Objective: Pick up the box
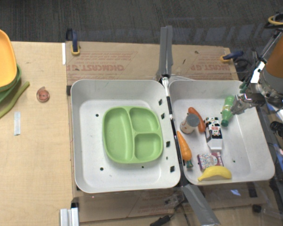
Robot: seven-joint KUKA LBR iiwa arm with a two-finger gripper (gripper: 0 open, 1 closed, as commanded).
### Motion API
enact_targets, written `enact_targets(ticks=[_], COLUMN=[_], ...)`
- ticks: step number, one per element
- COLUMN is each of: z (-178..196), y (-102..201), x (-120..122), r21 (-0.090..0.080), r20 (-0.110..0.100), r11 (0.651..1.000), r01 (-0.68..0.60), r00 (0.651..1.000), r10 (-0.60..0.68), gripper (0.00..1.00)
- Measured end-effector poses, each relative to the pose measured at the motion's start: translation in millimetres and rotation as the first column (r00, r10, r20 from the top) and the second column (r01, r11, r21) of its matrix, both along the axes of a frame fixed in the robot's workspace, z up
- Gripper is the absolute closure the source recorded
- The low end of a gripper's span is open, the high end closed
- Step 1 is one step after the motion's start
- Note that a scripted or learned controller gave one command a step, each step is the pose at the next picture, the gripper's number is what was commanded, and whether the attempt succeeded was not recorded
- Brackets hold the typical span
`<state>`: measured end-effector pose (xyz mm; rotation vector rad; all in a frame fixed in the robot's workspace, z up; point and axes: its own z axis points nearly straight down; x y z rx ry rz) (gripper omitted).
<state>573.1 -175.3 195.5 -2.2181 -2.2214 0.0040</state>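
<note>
The 2 shallow white plastic bins sit side by side: the left bin bears a light green 3-compartment plate; the right bin holds the small items. The grey arm with its orange band reaches in at the right bin's upper right edge, its gripper just beside a green bottle; whether it is open or closed cannot be told. A yellow banana lies along the front wall, an orange carrot near the divider. The small pink-and-white box lies flat just above the banana, well apart from the gripper.
</note>
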Motion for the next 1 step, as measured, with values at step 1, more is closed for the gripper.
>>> enact_targets(ticks=[1], z=[-50.2], y=[66.4], x=[-47.1], r21=[0.0], r20=[-0.001], r11=[1.0], r01=[0.032], r00=[0.999], r10=[-0.032], gripper=[0.0])
